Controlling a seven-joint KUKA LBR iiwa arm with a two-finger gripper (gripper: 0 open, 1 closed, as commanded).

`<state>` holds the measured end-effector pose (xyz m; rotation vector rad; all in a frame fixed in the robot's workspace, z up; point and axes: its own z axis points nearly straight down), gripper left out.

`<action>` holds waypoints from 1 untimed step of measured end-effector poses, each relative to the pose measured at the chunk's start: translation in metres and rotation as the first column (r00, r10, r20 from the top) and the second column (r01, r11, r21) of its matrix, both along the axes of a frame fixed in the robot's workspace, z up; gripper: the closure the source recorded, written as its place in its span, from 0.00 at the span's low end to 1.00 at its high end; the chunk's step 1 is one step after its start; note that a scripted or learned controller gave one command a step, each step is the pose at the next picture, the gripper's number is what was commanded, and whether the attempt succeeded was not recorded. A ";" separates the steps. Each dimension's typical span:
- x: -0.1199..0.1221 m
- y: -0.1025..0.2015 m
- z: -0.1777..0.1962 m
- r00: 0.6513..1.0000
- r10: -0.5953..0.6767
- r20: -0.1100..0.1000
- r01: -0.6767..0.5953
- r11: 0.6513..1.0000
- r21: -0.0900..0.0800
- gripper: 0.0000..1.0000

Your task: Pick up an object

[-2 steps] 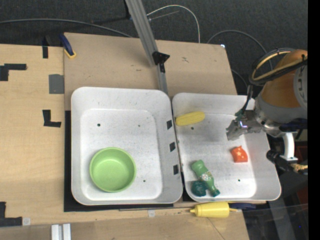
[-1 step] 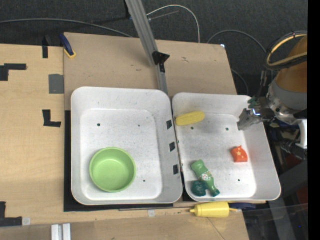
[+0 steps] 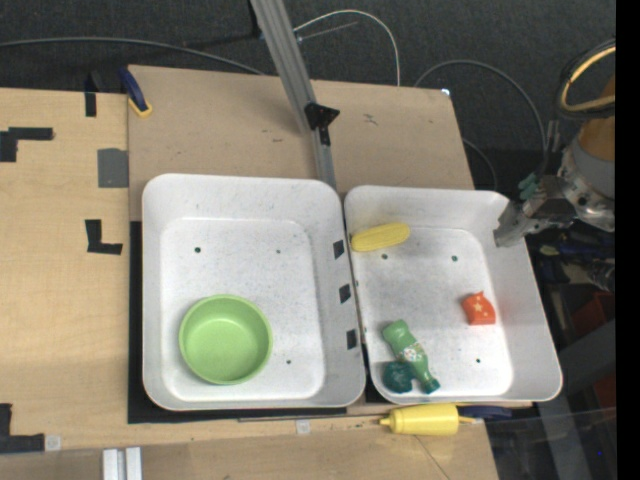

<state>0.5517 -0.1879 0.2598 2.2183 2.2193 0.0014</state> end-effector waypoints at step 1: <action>-0.004 0.052 0.006 1.000 0.006 -0.004 -0.006 1.000 0.003 1.00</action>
